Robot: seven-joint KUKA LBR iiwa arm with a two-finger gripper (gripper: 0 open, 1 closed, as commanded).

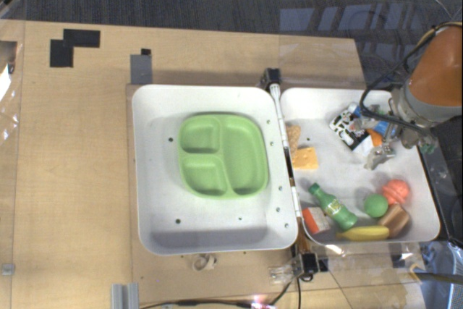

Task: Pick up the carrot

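My gripper hangs over the back middle of the right bin, below the grey wrist and orange band of the arm. A small orange piece, possibly the carrot, shows right against the gripper body, next to a black-and-white part. I cannot tell whether it is held. An orange-red piece with a pale end lies at the bin's front left.
The right bin also holds a green bottle, a banana, a lime, a peach, a brown item and a cheese wedge. In the left bin lies a green divided plate.
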